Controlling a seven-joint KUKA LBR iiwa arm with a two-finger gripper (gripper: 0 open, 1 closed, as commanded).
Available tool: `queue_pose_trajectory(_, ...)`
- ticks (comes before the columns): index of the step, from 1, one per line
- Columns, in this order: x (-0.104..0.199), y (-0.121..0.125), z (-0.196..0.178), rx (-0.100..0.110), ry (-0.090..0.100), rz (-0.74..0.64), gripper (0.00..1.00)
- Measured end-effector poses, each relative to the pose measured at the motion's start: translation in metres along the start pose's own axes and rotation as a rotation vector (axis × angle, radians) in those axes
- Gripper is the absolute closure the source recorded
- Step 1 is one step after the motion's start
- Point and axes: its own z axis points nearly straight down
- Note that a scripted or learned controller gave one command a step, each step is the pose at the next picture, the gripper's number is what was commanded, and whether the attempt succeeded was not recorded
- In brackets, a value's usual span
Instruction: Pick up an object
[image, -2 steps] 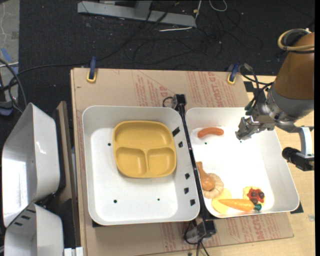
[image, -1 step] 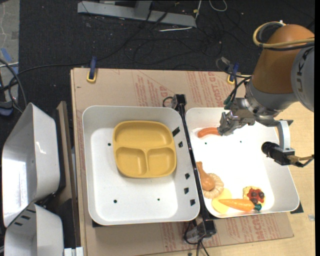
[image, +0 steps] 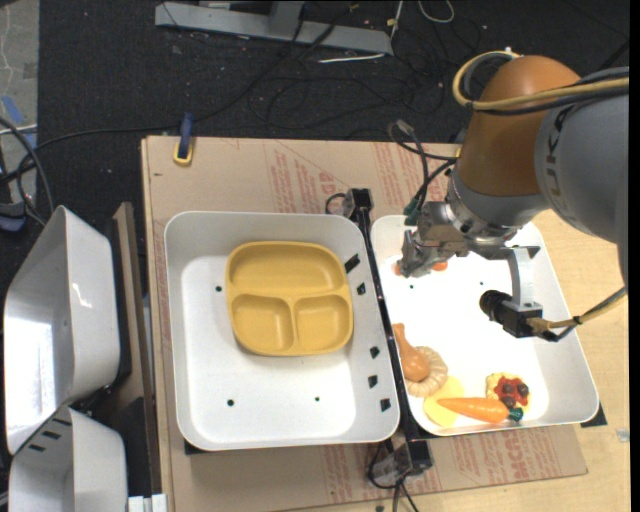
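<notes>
Two bins. Gripper (image: 418, 255) low at right bin's (image: 560, 370) far-left corner, something orange at its tip; grip and finger state can't tell. Chicken leg (image: 419, 363), carrot (image: 473, 408), pizza slice (image: 508, 389) along near edge. Yellow divided plate (image: 290, 297) mid left bin (image: 195, 400).

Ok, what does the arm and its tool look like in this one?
The arm is smooth grey with a rounded orange band above the wrist. A pale cable loops over the band, and thin dark cables run beside the wrist. The tool is a compact grey metal block, with a black unit hanging from a bracket.
</notes>
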Motion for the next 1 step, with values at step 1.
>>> queue_pose_trajectory(1,0.0492,0.0095,-0.0064,-0.003,0.000,0.000,1.00)
